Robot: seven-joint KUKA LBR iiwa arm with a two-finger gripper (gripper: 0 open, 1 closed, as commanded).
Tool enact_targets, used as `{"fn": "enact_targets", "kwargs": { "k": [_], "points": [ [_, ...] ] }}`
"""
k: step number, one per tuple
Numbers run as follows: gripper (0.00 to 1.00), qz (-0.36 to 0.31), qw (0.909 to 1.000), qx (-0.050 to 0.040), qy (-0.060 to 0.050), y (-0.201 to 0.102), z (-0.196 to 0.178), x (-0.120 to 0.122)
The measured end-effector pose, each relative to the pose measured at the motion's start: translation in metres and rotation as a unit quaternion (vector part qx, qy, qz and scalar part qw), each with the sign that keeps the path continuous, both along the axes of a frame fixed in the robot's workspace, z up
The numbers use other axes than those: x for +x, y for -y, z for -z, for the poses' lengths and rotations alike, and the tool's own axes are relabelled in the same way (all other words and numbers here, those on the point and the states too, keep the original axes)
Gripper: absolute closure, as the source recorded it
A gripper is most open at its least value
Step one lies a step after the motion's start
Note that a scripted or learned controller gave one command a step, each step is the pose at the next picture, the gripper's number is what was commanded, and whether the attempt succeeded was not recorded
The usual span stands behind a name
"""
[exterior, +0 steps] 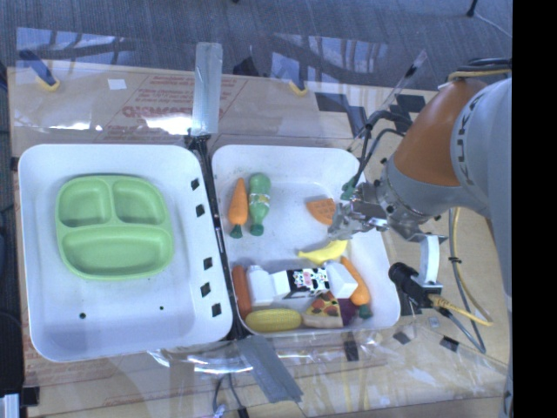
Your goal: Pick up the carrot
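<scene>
The bench spans the view under clear sheeting, with two white bins side by side on it. The arm, grey with an orange band, enters from 3 o'clock and hangs over the right bin's 3 o'clock edge. The left bin holds a green tray with three compartments, sitting toward its 10 o'clock part. The right bin holds the toy food.

The gripper hovers at the bin's 3 o'clock side, just above an orange wedge and a banana; whether its tips are spread or closed I cannot tell, since the wrist hides them, and nothing shows between them.

The carrot lies at the bin's 10 o'clock part, running 12 to 6, well apart from the gripper. A green bottle lies just beside it at its 3 o'clock side, about parallel.

Along the 6 o'clock wall sit a corn cob, a red sausage at 7 o'clock, a white carton, a black-and-white box, a pizza slice and, toward 4 o'clock, what may be a second carrot
</scene>
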State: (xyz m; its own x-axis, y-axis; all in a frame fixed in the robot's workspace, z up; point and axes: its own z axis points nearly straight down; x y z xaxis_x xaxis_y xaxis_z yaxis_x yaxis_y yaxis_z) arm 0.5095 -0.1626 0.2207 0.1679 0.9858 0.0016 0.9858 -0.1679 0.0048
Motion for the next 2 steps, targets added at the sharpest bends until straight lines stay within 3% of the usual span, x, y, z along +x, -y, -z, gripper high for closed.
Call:
{"fn": "enact_targets", "kwargs": {
  "k": [1, 2],
  "points": [
    [0.0, 0.001, 1.0, 0.0003, -0.003, 0.001, 0.003, -0.001],
    [0.0, 0.152, 0.9883, 0.0006, -0.007, 0.021, 0.101, 0.063]
  ]
}}
